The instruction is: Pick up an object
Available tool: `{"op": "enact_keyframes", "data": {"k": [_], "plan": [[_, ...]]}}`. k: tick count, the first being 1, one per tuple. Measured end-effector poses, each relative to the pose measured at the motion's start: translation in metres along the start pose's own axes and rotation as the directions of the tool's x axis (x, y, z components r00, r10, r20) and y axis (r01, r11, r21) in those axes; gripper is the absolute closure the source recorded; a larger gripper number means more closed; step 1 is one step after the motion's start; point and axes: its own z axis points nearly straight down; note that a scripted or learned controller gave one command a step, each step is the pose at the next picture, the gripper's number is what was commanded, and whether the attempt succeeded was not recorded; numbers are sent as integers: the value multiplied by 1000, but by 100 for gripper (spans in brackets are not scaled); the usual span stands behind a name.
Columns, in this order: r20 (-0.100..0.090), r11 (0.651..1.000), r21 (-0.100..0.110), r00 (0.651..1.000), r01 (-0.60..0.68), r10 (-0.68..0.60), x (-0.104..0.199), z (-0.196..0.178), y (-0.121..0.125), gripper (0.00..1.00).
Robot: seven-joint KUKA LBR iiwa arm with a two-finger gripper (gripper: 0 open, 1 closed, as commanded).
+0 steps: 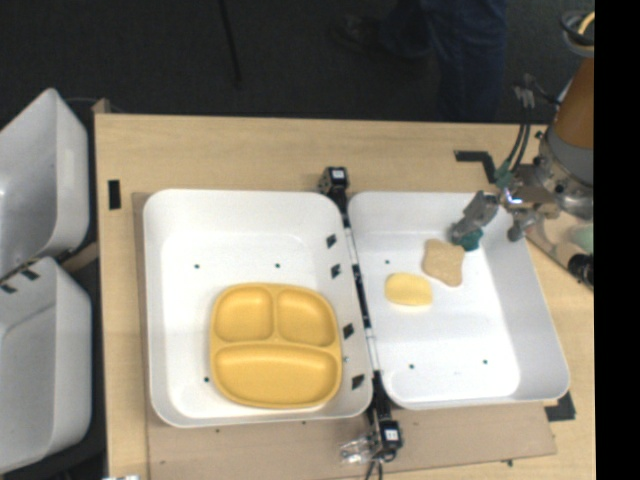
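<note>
Camera view: gripper (467,234) sits low over the right bin (500,368), near its upper right corner, w/ the arm (560,183) coming in from the right. Fingers look parted a little, nothing between them; dark tip is just beside, maybe touching, the top edge of a tan bone-shaped piece (443,262), prob a dog-biscuit toy. Can't tell for sure if there's contact. Just beside that, toward the bin's middle, lies a pale yellow oval piece (409,290), close to the tan one but seemingly apart. Left bin (180,298) holds a yellow divided plate (275,345) w/ three compartments, far from the gripper, so not the likely target. Both bins rest on the wooden desk (250,153). Step in hand, by my read: approach/descent onto the tan piece, grasp not yet made. Next move needs the fingers shifted a bit toward the piece's middle so they straddle it, down to bin floor, then close & lift. Risk: off-centre pinch just nudges it into the yellow oval.
</note>
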Motion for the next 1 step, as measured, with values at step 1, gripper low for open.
{"op": "enact_keyframes", "data": {"k": [1], "plan": [[1, 1000, -9, 1000, 2, -2, 0, -5, 2, 0]]}}
